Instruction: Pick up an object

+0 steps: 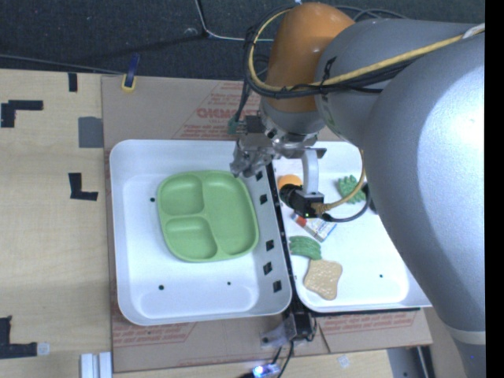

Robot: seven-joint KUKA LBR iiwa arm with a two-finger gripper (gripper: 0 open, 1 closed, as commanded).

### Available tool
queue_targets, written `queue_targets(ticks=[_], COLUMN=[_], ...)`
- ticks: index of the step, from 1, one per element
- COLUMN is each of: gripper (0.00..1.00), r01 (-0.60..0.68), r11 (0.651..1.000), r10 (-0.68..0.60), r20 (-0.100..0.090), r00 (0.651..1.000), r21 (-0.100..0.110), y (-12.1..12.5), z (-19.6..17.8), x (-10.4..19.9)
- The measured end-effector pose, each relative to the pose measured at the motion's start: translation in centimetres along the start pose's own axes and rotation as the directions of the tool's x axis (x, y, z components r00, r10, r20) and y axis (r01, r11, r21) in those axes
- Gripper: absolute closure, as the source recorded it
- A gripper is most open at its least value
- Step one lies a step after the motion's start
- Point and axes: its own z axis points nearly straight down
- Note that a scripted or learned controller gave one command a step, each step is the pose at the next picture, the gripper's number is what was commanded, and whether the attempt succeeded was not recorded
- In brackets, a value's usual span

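Observation:
My gripper [250, 162] hangs low over the back of the ridge between the two bins, at the far right corner of the green divided plate [206, 215] that lies in the left bin [130, 235]. In the right bin [382, 278] lie an orange object [290, 182], a small white and red packet [319, 228], a green pickle-like piece [305, 247], a tan cookie-shaped piece [323, 278] and a green ridged toy [349, 187]. I see nothing held in the gripper.
The arm's grey body and orange band [303, 34] cover the back and right side of the right bin. A black connector with a yellow cable [305, 204] hangs over the orange object. Cardboard [173, 109] lies under both bins.

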Motion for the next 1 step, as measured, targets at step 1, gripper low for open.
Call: queue_targets(ticks=[1], gripper=[0.00], r01=[-0.004], r11=[1.000], r10=[0.004], r20=[0.002], r00=[1.000], r21=[0.002], y=[-0.12], z=[-0.01], x=[-0.32])
